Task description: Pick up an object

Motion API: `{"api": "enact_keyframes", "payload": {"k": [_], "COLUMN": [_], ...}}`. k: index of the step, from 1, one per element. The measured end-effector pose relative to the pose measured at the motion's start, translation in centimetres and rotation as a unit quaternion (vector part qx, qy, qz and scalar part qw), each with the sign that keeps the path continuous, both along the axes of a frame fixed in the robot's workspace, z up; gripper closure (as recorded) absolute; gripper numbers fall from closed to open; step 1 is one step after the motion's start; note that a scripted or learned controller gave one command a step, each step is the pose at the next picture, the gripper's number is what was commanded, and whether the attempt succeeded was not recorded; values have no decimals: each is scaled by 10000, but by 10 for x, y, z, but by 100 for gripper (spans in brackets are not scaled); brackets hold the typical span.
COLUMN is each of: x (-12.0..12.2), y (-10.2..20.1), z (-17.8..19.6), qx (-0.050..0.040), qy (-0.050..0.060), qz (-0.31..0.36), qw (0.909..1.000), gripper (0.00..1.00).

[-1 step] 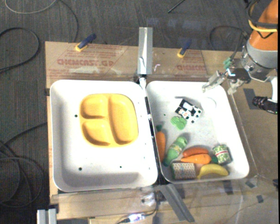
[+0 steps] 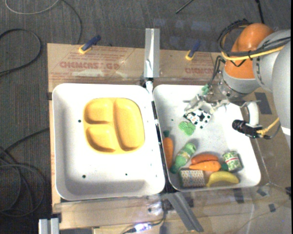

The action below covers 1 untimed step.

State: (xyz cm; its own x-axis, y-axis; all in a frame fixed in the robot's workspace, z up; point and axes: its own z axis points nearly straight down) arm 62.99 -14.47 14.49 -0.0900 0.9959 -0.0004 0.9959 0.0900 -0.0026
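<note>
In the camera view we see the arm (image 2: pixel 263 57) reach in from three o'clock, its orange band uppermost, the gripper (image 2: pixel 203 101) lowered into the right bin (image 2: pixel 244 145) toward its twelve o'clock end. We cannot tell how the tool is set. Just below it, at six o'clock, lies a black-and-white patterned block (image 2: pixel 198 117), long axis running ten to four. The left bin (image 2: pixel 63 145) holds a yellow divided tray (image 2: pixel 114 125).
</note>
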Motion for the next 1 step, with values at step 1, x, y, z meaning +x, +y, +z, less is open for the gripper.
{"api": "enact_keyframes", "payload": {"k": [1], "x": [-11], "y": [61], "z": [39], "qx": [1], "qy": [-6], "qz": [775], "qw": [9970], "gripper": [0]}}
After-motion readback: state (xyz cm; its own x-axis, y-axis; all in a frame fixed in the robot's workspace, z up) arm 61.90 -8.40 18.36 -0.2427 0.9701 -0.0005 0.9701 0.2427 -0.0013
